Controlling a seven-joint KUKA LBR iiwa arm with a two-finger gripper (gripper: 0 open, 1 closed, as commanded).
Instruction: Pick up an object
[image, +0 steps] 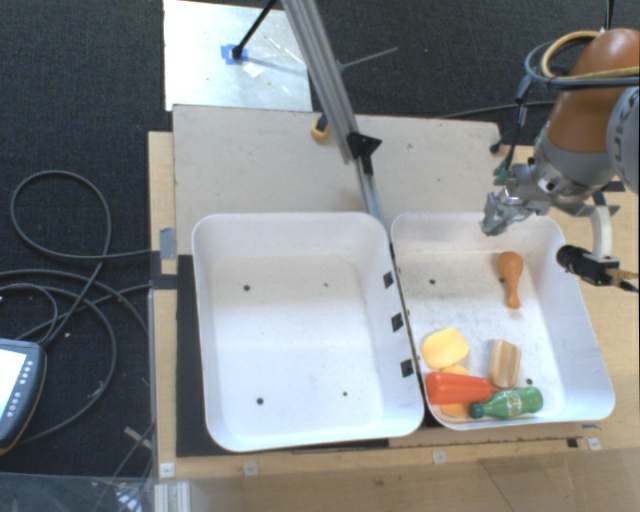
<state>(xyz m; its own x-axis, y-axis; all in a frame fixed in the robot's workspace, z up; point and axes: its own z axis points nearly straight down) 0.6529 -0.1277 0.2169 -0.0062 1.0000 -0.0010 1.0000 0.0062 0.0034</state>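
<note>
Closest to us, along the near rim of the right bin (590, 345), we see a green bottle (510, 403) lying on its side, glossy and smooth with a pale label. Just behind it lies a red-orange carrot-like piece (458, 387), long and tapered, resting over a rounder orange item (455, 408) that is mostly hidden. A yellow, rounded lump (444, 349) with a soft matte surface sits touching the carrot's far side, and a tan bread-like block (504, 362) stands just beside the bottle.

We find the end effector (497, 214) hanging over the far rim of that bin, a small grey metal cluster; we cannot tell how its tips stand, and we see nothing between them. Near it, further into the bin, lies a brown drumstick (511, 276), bulbous at the far end and narrowing to a thin shank toward us, well apart from the near cluster.

The arm (590, 110) reaches in from the right, its grey wrist bent downward below a rounded orange band.

We count six items in the right bin and two shallow white plastic bins, the left bin (205, 330) showing a few dark spots on its floor. Both rest on a pale worktop (260, 160).
</note>
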